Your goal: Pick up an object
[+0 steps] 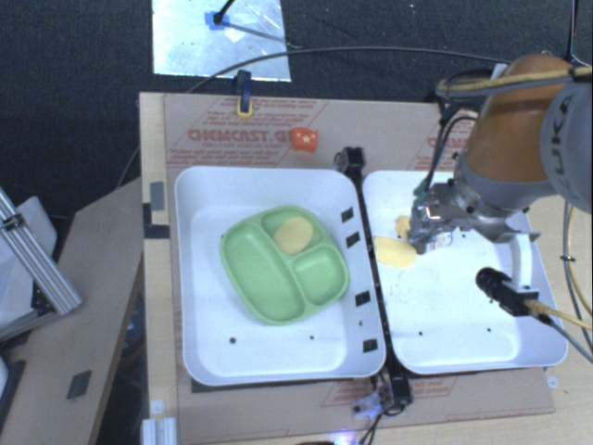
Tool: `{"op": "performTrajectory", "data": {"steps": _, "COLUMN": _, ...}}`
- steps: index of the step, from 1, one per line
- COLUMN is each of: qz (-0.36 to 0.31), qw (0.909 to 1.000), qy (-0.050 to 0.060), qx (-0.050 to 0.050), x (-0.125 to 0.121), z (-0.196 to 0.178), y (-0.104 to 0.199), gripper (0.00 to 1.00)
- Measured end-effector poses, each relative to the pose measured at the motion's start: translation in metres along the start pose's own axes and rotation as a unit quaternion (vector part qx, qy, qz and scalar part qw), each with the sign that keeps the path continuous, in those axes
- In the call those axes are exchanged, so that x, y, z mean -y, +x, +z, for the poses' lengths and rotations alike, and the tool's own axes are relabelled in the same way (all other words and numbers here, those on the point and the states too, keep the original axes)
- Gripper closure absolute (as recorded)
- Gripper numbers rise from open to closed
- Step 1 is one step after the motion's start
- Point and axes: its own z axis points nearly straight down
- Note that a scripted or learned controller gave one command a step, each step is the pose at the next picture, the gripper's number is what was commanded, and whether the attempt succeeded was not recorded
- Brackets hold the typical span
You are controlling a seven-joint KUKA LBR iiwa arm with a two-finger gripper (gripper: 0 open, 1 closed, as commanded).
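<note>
Under gripper [428, 233], yellow object [397, 252] partly hidden

Grey arm [519, 188], broad orange band, black cables looped alongside, metallic gripper [428, 235]

Gripper [424, 237] sits low in the right bin [463, 341], right next to a pale yellow piece [396, 252]. Left bin [199, 248] has a green divided plate [283, 267].

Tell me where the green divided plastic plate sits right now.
The green divided plastic plate lies in the left white bin, near its centre, with a pale yellow round piece in its top compartment.
</note>
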Motion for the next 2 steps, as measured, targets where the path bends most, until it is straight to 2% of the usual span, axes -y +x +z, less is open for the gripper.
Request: {"op": "performTrajectory", "data": {"steps": 2, "qz": 0.001, "qw": 1.0, "qy": 0.0, "qx": 0.0, "x": -0.032, "z": 0.023, "y": 0.101, "gripper": 1.0}}
